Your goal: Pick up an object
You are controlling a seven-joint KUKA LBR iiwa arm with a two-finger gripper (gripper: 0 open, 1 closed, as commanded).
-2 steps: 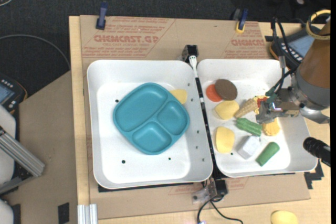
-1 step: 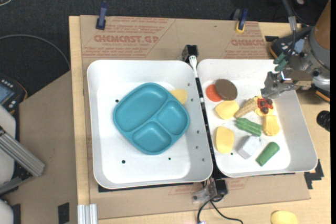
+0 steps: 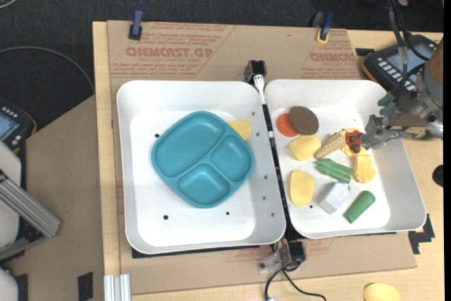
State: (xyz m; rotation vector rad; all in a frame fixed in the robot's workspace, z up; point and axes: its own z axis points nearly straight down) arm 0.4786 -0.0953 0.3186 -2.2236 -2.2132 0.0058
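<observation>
Bins are sitting two abreast on the counter [image 3: 211,39]. One teal divided plate [image 3: 203,158] is lying in the left bin [image 3: 134,173]. Nine small pieces are crowding the right bin [image 3: 402,173]; the gripper [image 3: 369,129], at its 3 o'clock, is hovering beside a red-tipped corn cob [image 3: 340,143]; whether it is wide or narrow, I cannot tell.

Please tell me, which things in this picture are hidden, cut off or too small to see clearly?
- Yellow piece in the left bin: mostly hidden under the blue plate, so its shape is unclear.
- Orange disc in the right bin: partly covered by the brown disc.
- Small red thing at the gripper: too small to identify, and whether it is held cannot be told.
- Yellow object: cut by the bottom edge.
</observation>
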